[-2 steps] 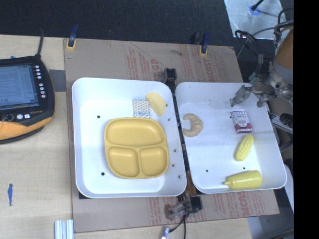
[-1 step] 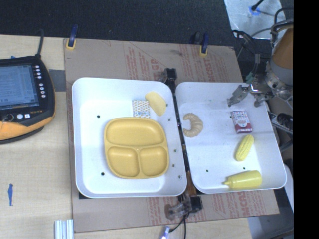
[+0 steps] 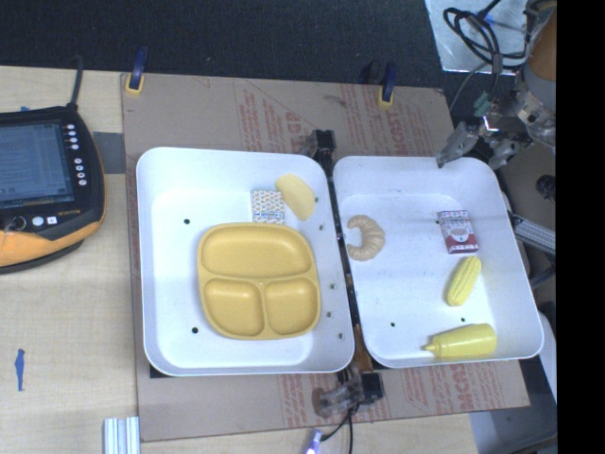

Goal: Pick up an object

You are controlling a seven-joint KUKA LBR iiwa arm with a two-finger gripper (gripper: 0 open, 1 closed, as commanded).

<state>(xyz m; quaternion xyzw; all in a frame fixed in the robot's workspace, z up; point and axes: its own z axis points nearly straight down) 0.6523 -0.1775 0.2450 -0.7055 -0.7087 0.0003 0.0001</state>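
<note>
We record the shallow white right-hand bin (image 3: 416, 339) as landmark: inside it lie a yellow plastic mustard bottle (image 3: 461, 342) at its near edge, a yellow toy corn cob (image 3: 462, 281) just above that, a red-and-white carton (image 3: 458, 232) beyond, and a tan toy croissant (image 3: 365, 236) by its left wall. The grey two-finger gripper (image 3: 463, 144) hangs past the bin's far right corner, fingers spread and holding nothing; we judge the approach step in hand, the next move calling for travel over one object and descent.

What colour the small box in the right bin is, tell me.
Red and white: the small box, seen in the camera view.
</note>
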